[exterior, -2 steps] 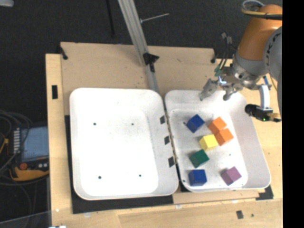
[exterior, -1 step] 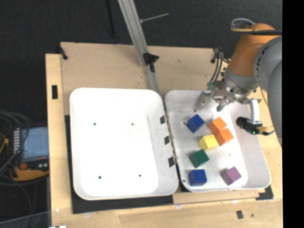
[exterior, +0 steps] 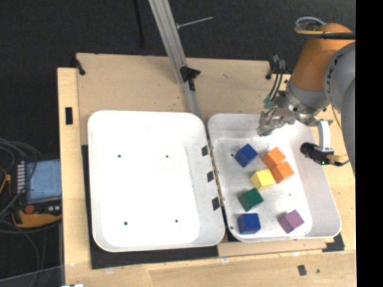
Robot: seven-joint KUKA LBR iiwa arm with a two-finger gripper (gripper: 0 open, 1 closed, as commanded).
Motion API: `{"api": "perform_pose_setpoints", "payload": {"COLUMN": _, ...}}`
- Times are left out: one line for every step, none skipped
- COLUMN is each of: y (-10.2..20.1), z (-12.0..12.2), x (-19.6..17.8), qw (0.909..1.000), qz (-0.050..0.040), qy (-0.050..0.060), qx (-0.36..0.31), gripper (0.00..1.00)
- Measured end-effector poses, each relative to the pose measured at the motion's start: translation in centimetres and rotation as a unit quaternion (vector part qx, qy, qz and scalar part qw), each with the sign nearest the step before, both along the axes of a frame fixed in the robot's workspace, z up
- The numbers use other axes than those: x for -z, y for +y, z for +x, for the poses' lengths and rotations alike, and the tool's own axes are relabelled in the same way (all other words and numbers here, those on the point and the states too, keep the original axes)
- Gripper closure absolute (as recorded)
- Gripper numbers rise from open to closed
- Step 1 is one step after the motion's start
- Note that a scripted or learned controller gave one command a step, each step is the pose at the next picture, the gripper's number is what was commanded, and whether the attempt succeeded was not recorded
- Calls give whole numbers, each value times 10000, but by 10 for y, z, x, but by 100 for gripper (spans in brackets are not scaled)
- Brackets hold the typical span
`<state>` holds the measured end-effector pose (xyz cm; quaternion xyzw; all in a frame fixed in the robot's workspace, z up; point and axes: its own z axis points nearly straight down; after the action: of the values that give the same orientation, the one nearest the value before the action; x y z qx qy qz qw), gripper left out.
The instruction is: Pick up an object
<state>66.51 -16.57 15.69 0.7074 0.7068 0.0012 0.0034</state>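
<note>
Several small cubes lie in the right bin (exterior: 317, 220): a blue cube (exterior: 246, 155), an orange block (exterior: 279, 164), a yellow cube (exterior: 263, 179), a green cube (exterior: 251, 198), a second blue cube (exterior: 249, 222) and a purple cube (exterior: 291, 220). My gripper (exterior: 267, 126) hangs over the bin's far edge, above and to the right of the upper blue cube and clear of every cube. I see nothing between its fingers.
The left bin (exterior: 146, 178) sits beside the right one, joined by small black clips (exterior: 210, 176). A slanted metal pole (exterior: 173, 46) rises behind the bins. A pendant and cables (exterior: 36, 187) lie off the bench at the left.
</note>
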Motion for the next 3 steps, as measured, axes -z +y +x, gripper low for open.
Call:
{"api": "perform_pose_setpoints", "payload": {"y": -1, "z": 1, "x": -44, "qw": 10000, "qz": 8, "qy": -2, "qx": -7, "gripper": 100}}
{"api": "perform_pose_setpoints", "payload": {"y": -3, "z": 2, "x": -100, "qw": 10000, "qz": 3, "qy": -8, "qx": -12, "gripper": 100}}
{"api": "perform_pose_setpoints", "payload": {"y": 46, "z": -12, "x": -88, "qw": 10000, "qz": 13, "qy": 36, "qx": -29, "gripper": 100}}
